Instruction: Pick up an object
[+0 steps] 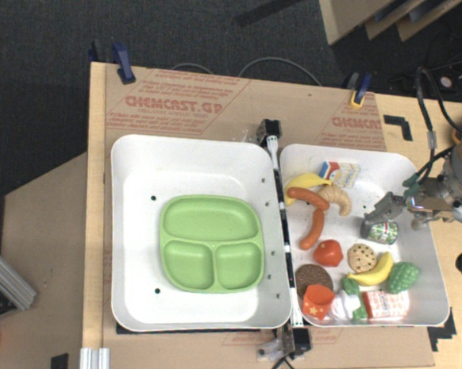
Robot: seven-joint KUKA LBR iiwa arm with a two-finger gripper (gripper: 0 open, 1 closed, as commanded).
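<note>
The right white bin (422,234) holds several toy foods. Among them are a small green and silver can (380,230), a red tomato (329,253), two sausages (307,198) (313,228), a croissant (338,198) and a tan cookie (361,255). A yellow banana (375,270) lies beside a green broccoli piece (403,275). My gripper (391,207) reaches in from the right and hangs just above the can, at its upper right edge. I see nothing held in it.
The left white bin (136,172) holds a green divided plate (210,243). At the right bin's front lie a red carton (385,305), a dark cookie (313,274) and a red cup (317,300). A small milk carton (342,174) and a second banana (306,180) sit at its back.
</note>
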